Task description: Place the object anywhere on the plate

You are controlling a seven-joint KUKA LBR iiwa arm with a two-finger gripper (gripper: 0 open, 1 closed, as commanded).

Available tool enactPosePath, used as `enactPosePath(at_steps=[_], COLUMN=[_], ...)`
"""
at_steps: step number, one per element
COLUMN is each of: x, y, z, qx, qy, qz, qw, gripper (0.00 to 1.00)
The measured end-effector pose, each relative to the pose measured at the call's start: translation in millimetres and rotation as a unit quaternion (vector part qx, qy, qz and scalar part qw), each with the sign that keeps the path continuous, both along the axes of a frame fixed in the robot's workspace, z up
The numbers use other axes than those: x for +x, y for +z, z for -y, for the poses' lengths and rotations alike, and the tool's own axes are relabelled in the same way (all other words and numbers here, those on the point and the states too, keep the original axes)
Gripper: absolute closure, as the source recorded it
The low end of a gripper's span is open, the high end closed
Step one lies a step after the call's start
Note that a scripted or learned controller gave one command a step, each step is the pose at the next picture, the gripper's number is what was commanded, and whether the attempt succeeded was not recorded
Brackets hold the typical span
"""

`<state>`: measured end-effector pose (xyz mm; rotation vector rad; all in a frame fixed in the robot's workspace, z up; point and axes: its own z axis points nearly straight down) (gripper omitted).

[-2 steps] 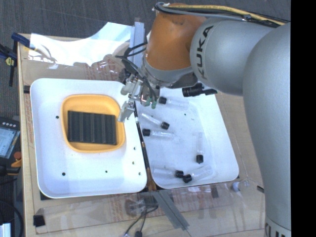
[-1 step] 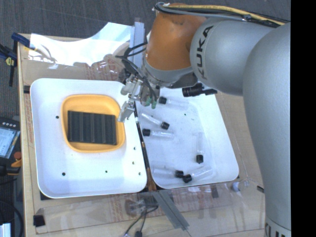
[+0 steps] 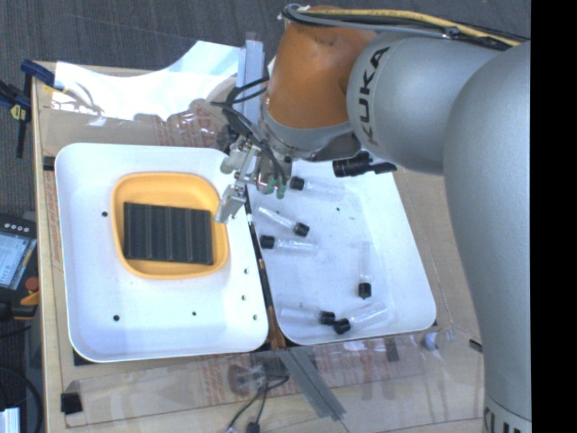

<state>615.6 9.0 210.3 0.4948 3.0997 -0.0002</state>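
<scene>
Clear plastic tubes (image 3: 287, 228) with black caps lie scattered in the right bin (image 3: 407, 269). Left of that bin, the yellow plate (image 3: 167, 189) carries a dark ribbed insert. Above the bin's near-left corner hangs the gripper (image 3: 236, 197), its grip impossible to tell.

This is a robotics lab or test cell rather than a home or shop. A large industrial arm (image 3: 406, 88), grey with an orange band and KUKA lettering, reaches over a wooden counter (image 3: 361, 395) (its surface scuffed and bare) that carries two shallow white bins (image 3: 81, 314) side by side. Loose cables (image 3: 397, 14) run along the arm, metal brackets (image 3: 311, 386) are fixed at the counter's front edge, and dark carpet (image 3: 135, 7) lies beyond.
</scene>
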Motion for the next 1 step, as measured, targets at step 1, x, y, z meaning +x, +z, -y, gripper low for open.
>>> enactPosePath(at_steps=[1], x=[0.0], y=[0.0], z=[0.0], qx=[0.0000], qy=[0.000], qz=[0.000], qw=[1.0000], gripper=[0.00])
